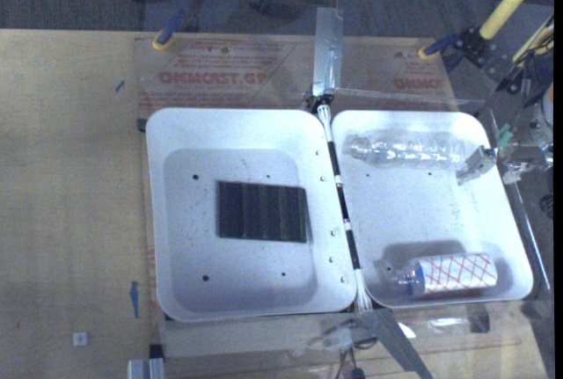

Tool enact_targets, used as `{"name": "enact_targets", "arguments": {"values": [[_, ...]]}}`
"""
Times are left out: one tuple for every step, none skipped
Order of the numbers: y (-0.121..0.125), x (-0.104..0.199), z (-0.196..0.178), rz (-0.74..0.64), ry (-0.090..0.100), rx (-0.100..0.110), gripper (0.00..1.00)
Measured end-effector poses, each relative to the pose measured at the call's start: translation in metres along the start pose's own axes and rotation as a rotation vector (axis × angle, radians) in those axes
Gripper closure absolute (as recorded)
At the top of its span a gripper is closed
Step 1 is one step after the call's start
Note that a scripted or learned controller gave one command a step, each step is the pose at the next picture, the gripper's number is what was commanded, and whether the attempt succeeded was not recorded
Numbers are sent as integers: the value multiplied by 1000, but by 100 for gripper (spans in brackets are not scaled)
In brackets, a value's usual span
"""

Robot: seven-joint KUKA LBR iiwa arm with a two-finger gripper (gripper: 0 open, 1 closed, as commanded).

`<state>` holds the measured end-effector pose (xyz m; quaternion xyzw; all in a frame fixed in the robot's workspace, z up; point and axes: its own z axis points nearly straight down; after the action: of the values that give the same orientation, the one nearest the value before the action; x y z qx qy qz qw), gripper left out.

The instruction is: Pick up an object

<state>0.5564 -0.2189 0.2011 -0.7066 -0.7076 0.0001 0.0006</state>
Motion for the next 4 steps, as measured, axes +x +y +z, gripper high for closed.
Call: {"name": "enact_targets", "arguments": {"values": [[-22, 51, 113, 63, -2, -9, 0], [58, 76, 113, -67, -2, -7, 0], [51, -5, 65, -121, -3, -4, 0], [-13, 0, 19, -101, -1, -1, 0]]}}
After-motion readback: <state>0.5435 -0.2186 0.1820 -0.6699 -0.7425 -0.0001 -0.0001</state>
